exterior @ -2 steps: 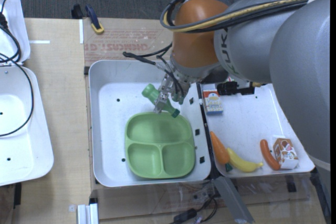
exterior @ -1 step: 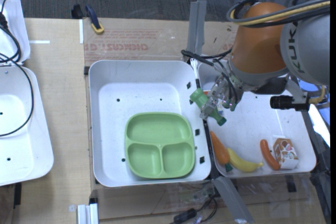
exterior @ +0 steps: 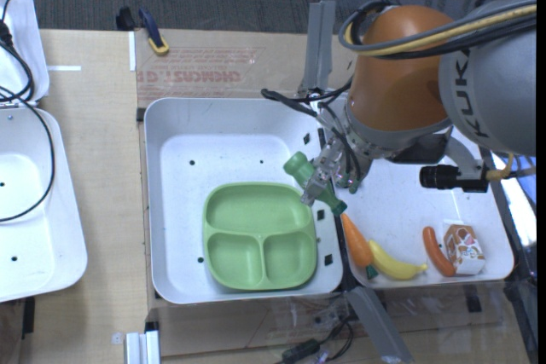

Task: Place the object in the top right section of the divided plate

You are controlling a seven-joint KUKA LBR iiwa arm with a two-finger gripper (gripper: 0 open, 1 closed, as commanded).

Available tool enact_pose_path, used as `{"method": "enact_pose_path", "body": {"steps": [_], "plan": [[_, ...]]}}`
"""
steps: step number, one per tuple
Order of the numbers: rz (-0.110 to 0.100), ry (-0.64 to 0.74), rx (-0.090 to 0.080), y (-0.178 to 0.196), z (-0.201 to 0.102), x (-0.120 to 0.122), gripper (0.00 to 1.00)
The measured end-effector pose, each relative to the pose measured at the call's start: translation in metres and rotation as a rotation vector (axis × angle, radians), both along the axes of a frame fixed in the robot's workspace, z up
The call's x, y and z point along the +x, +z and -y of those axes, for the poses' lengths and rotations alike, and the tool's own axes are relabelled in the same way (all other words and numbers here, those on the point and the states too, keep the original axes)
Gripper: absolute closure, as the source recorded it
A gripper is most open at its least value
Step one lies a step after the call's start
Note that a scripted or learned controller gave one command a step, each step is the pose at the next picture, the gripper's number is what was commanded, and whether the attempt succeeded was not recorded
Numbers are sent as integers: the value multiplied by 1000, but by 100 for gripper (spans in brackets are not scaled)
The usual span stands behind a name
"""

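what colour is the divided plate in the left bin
Light green: the three-section plastic divided plate is plain, without pattern, shown best in the overhead camera view.

Two white bins; one divided plate; one carrot; one banana; one sausage; one carton.

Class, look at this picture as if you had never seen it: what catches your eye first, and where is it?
The big orange and grey robot arm fills the upper right, its gripper holding a green object between the two bins. Next comes the green divided plate in the left bin, then the carrot, banana and sausage in the right bin.
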State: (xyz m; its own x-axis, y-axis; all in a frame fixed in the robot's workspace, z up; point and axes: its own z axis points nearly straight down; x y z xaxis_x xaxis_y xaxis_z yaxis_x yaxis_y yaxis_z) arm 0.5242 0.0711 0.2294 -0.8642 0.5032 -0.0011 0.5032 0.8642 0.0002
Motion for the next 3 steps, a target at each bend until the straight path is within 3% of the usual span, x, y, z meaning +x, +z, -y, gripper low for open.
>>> {"method": "enact_pose_path", "body": {"steps": [1, 2, 3], "plan": [[-2, 198, -1, -9, -68, -12, 100], [1, 646, 0, 17, -99, -46, 100], [-1, 949, 1, -11, -119, -35, 100]]}}
